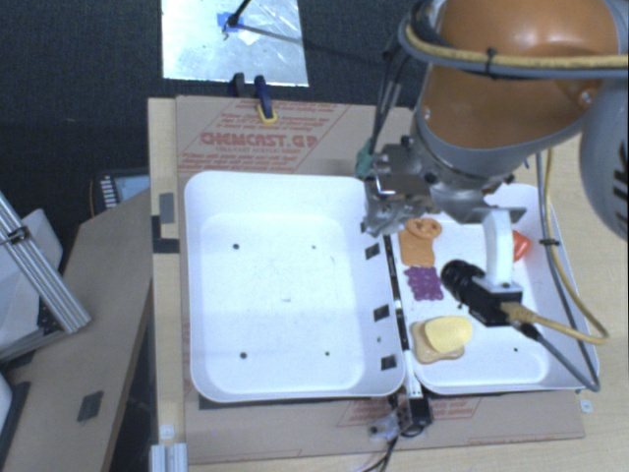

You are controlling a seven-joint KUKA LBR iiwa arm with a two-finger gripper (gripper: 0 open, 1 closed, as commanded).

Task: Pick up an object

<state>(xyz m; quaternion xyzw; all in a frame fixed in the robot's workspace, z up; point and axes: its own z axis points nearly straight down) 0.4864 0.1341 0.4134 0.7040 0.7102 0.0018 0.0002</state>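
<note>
My jaws (385,205) hang low over the inner edge of the right bin (491,367), close to the wall between both bins. I cannot tell how far they are open, because my wrist covers them. Just beside them, toward the near edge of the desk (167,293), lies an orange piece (423,241). Beyond it come a purple piece (424,282) and then a yellow piece (444,336). The left bin (211,264) lies on the other side of my jaws.

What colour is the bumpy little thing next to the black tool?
Purple; the bumpy thing shows in the camera view.
</note>
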